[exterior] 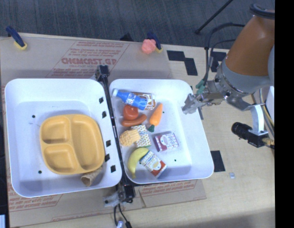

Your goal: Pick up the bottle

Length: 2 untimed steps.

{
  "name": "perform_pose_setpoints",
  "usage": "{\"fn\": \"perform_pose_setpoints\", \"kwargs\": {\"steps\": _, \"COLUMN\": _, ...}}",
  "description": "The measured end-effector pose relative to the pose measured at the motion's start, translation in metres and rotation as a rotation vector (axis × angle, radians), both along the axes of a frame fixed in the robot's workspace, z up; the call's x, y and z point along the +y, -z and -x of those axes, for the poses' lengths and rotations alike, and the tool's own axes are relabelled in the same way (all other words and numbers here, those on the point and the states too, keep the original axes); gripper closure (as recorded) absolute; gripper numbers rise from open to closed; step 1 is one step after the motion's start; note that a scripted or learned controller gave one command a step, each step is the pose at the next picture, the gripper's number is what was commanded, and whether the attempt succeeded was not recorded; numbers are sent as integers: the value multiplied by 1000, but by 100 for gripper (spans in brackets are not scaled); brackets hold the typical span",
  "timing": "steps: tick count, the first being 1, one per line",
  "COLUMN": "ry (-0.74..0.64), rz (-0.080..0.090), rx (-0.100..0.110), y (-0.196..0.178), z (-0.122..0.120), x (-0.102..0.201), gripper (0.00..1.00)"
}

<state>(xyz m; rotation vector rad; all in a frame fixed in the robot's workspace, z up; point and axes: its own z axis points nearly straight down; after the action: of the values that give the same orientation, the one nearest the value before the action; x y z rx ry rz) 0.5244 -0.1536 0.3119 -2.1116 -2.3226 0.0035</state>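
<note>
Left bin [14, 127]: yellow divided plate [71, 143], brown cone-like item [92, 178] at its near edge. Right bin [197, 141]: bottle [132, 99], blue-white label, lying flat at far left corner; tomato [131, 112], carrot [156, 114], corn [130, 137], banana [134, 158], two small cartons nearby. Gripper [190, 104] over right bin's right rim, well apart from bottle; holds nothing; finger state: cannot tell.
</note>
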Motion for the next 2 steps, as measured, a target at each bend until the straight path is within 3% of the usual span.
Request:
{"fn": "perform_pose_setpoints", "kwargs": {"steps": 1, "ry": -176, "rz": -1, "rx": 1, "y": 90, "z": 49, "x": 1, "gripper": 100}}
{"fn": "perform_pose_setpoints", "kwargs": {"steps": 2, "ry": -436, "rz": -3, "rx": 1, "y": 93, "z": 48, "x": 88, "gripper": 100}}
